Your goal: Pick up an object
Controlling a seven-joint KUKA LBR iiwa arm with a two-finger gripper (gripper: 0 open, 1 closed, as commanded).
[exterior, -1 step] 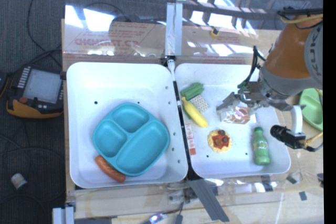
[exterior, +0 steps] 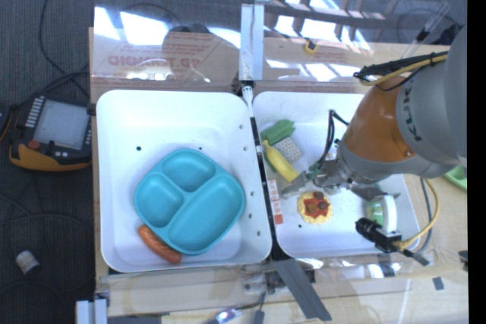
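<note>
Low in the frame, right bin (exterior: 345, 246): the gripper (exterior: 304, 182) hangs just above a small round pizza toy (exterior: 315, 207), yellow with red bits, lying flat on the white floor right of centre. Whether the jaws are spread or pressed together, I cannot tell; the wrist covers them. Nothing shows pinched between them.

That pizza looks light, stiff and thin, likely smooth plastic, so slippery and hard to get under. A pinch across its rim seems the only hold, and a shallow one.

Just above it, touching distance from the gripper, a yellow banana-like toy (exterior: 281, 161) lies at a slant. It is thicker, rounded and light, and I'd judge it the easier catch, taken across its middle. Beyond that, a grey block (exterior: 291, 150) and a green ribbed toy (exterior: 277, 130) sit near the dividing wall. A green-and-white piece (exterior: 377, 210) rests at lower right, half under cabling.

The bin floor is glossy white, so things will slide. Room is tight: objects cluster near the wall.

In the left bin (exterior: 121, 117), a teal divided plate (exterior: 190, 199) with an orange sausage toy (exterior: 158, 242) beside its lower edge. Far left, on dark carpet, a handheld pendant (exterior: 52, 134).
</note>
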